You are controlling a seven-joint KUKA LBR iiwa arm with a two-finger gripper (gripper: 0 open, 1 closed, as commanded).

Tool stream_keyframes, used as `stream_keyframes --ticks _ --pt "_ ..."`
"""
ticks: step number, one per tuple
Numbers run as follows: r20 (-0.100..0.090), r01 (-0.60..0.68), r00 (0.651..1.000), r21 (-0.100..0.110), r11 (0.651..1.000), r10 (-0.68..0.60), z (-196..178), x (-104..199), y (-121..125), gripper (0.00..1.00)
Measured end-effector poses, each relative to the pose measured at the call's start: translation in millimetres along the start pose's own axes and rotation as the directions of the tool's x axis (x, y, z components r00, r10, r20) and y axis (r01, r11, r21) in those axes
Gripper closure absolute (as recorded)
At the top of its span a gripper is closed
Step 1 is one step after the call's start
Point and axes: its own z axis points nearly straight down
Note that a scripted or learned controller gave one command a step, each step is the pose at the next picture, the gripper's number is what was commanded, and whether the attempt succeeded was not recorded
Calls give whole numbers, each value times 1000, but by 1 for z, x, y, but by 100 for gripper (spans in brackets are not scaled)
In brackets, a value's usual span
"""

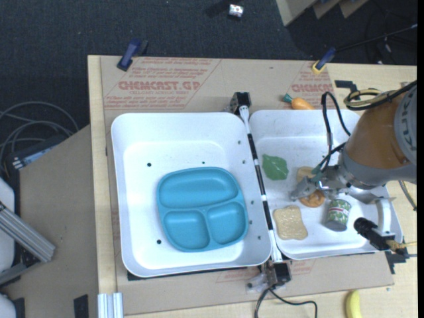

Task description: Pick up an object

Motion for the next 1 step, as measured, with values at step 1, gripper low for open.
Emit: stream_keyframes --ticks 1 --pt "1 0 1000 -3 1000 0 -10 0 1 100"
